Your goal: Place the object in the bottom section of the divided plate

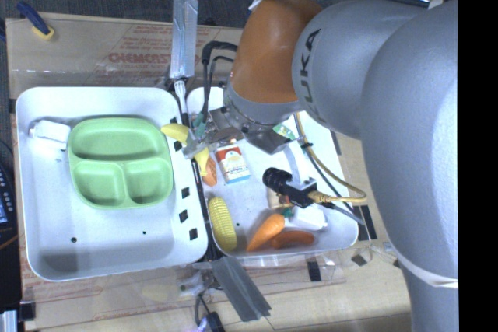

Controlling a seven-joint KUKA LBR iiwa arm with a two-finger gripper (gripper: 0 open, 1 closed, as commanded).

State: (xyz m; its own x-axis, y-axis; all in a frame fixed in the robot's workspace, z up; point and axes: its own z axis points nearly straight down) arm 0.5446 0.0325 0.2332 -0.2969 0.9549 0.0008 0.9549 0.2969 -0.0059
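1. At the wall that the two bins are sharing, the gripper is hanging low. The grey arm is reaching in from the right, and its orange band is showing above the wrist.
2. From where I am standing, the wrist is covering too much, so I cannot tell whether the gripper is parted, together, or clamped on anything.
3. A yellow banana-like piece is lying just beside the gripper, across the shared rim. It is leaning toward the left bin and sitting close to the plate's upper right corner, not on the plate.
4. The green divided plate is resting in the upper half of the left bin. Its one wide section is lying toward the top of the view and its two smaller sections toward the bottom.
5. In the right bin, a small red-and-white carton is lying just below the wrist. A second yellow piece and an orange piece are sitting against the shared wall beside it.
6. Along that bin's lower edge, a corn cob, a carrot and a reddish sausage are lying close together.
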